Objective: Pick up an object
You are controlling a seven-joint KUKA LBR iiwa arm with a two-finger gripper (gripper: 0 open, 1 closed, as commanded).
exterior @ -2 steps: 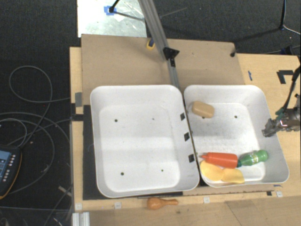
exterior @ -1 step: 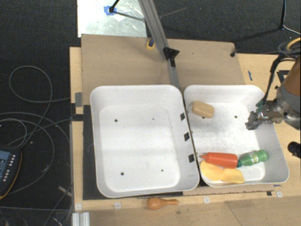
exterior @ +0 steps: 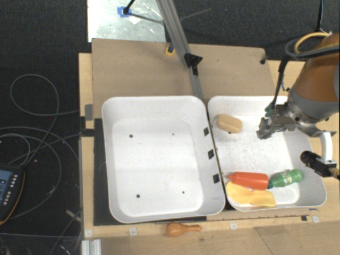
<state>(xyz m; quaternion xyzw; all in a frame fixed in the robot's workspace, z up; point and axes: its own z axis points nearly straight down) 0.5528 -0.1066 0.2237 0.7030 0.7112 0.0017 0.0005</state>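
Observation:
The right bin (exterior: 249,104) holds a tan block (exterior: 229,123) near its back left. Along its front lie an orange-red bottle-like thing (exterior: 249,180), a green bottle (exterior: 286,178) and two yellow pieces (exterior: 249,196). My gripper (exterior: 264,133) hangs over the right bin's middle, to the right of the tan block and above the row at the front. I see nothing between its fingers.
The left bin (exterior: 154,158) stands beside the right one. A small orange gourd-shaped thing (exterior: 182,228) lies on the bench in front of the bins. A slanted metal pole (exterior: 178,36) crosses behind the bins. Cables lie on the floor at left.

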